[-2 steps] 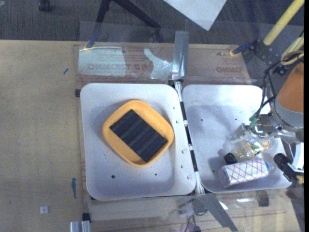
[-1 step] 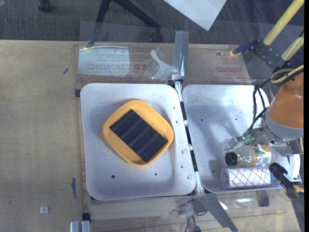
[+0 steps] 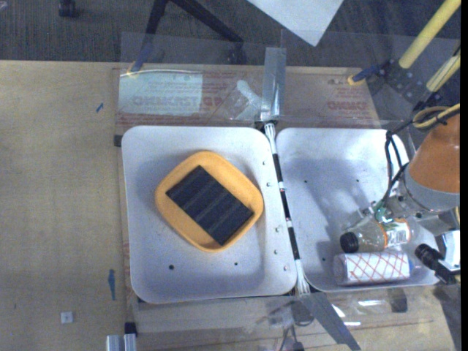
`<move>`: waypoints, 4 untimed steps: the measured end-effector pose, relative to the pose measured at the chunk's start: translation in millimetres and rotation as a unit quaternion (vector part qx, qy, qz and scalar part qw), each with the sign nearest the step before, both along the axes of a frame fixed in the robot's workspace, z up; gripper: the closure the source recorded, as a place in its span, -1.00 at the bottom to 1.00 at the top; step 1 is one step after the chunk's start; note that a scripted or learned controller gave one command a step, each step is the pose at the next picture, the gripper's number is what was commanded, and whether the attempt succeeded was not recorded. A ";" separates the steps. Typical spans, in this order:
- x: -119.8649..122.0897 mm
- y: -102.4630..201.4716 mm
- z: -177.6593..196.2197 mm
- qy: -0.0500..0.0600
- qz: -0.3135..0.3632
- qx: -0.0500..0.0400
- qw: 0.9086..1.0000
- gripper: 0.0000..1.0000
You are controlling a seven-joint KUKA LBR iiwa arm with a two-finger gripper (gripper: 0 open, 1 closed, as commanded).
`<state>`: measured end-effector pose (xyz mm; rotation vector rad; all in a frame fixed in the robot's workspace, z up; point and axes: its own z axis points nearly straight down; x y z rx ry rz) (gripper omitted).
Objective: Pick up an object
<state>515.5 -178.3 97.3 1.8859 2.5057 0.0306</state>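
Two shallow white bins sit side by side on a tan bench [image 3: 58, 196], their walls smooth and their corners rounded. The left bin [image 3: 146, 269] holds a rounded-square yellow object [image 3: 208, 199], set diagonally near the bin's centre, with a dark, ribbed rectangular panel inset on its top face. The right bin [image 3: 322, 174] holds two items in its near right corner: a small clear bottle [image 3: 376, 236] with a black cap, lying on its side, and just beside it, nearer the front wall, a white cylinder [image 3: 371, 266] printed with a red lattice pattern, also lying flat. The arm [image 3: 439, 163], grey with an orange band, enters from the right. Its gripper [image 3: 384, 212] sits directly above the bottle; whether it has hold of anything cannot be determined.
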 end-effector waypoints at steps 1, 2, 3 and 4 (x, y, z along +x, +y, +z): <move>-8.2 33.8 -1.9 -0.016 0.056 -0.013 0.998 -1.00; -7.1 33.9 8.7 -0.018 0.056 -0.013 0.998 1.00; -4.5 33.1 10.9 -0.022 0.056 -0.015 0.998 -1.00; -10.7 33.3 4.9 -0.032 0.067 -0.017 0.997 -1.00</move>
